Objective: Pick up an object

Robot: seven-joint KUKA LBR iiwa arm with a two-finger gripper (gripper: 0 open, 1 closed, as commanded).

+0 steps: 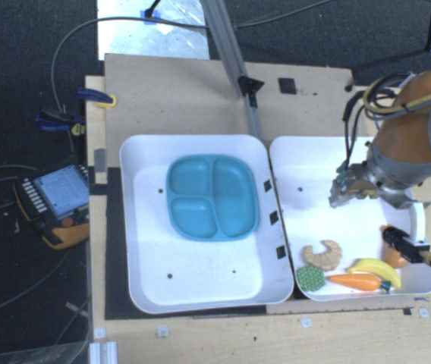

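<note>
In the right bin (299,165), a tan croissant (322,254) lies near the front, with a green broccoli piece (311,278) just left of it at the front wall. An orange carrot (355,281) and a yellow banana (376,268) lie along the front right. My gripper (342,193) hangs over the middle of the right bin, behind the croissant and apart from all the food. Nothing shows between its fingers.
The left bin (143,264) holds a blue divided plate (212,196). A grey pole (227,40) slants across the bench behind the bins. Cables and a small device (55,196) lie off the bench to the left.
</note>
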